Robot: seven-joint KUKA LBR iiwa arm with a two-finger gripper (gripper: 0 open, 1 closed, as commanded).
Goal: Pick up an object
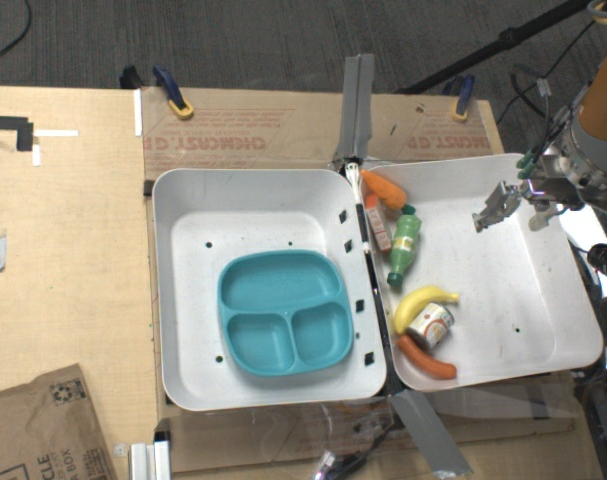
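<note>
In the right bin (543, 338) several toy foods lie along its left wall: a carrot (385, 188), a small red packet (380, 227), a green bottle (404, 247), a banana (423, 303), a small can (432, 327) and a sausage (426, 359). My gripper (495, 209) hovers over the bin's upper right part, well to the right of the bottle. Nothing sits between its fingers.
The left bin (183, 268) holds a teal divided plate (284, 311). A grey divider post (357, 108) rises between the bins at the back. Blue and yellow clamps (172, 93) hold the cardboard behind. A cardboard box (43, 428) lies at the bottom left.
</note>
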